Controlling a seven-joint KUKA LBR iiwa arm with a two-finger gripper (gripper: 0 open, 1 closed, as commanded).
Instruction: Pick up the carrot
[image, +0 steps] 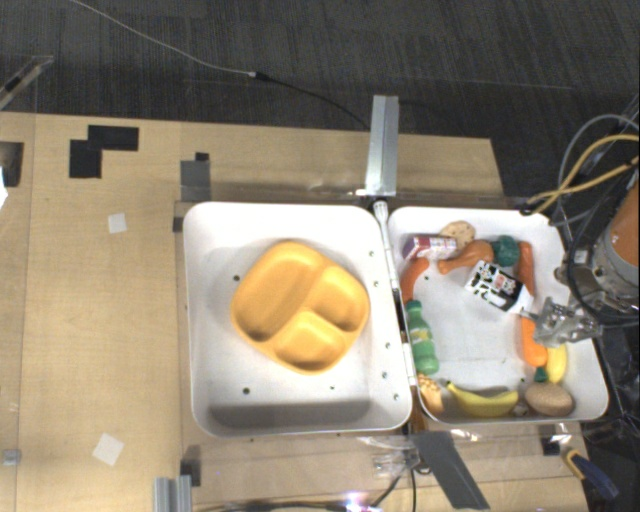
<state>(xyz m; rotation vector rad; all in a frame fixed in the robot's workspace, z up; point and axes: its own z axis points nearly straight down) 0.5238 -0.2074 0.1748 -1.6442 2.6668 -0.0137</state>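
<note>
On the left, a white bin (200, 330) is seen holding a yellow divided plate (300, 303) near its middle. Beside it, a second white bin (465, 340) is filled around its edges: a green bottle (421, 340) lies along the left wall, a small bottle with a red label (432, 244) sits at the far side, and a banana (482, 400) and a brown potato (548, 401) rest along the near wall. A black-and-white box (494, 285) is placed toward the far right. The carrot (531, 343) is found against the right wall, with the gripper (556, 322) positioned just beside it; whether the pincer is apart or together cannot be told.
</note>
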